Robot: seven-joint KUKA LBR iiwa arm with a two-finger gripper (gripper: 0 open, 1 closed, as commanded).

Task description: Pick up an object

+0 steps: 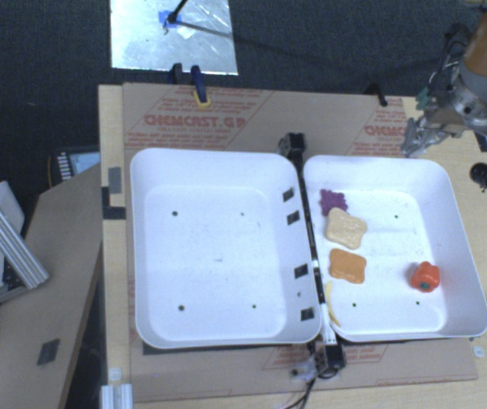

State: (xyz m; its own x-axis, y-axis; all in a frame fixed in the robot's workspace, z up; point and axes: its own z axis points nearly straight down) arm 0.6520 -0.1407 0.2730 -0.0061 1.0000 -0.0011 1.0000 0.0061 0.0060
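Note:
The right bin (448, 196) holds a purple grape-like cluster (333, 200), a pale toast slice (345, 227), an orange-brown toast slice (347, 266), an orange pepper-like toy (425, 277) and a thin yellow strip (331, 303) by the inner wall. My gripper (417, 140) hangs above the bin's far right corner, over the cardboard just beyond the rim. It is well away from all the objects. Nothing shows between its tips.
The left bin (145, 228) lies beside the right one, joined by black clips (294, 196) along the divider. A foil sheet (173, 22) lies at the back. A metal frame (0, 228) stands at the left edge. Cardboard (226, 118) underlies both bins.

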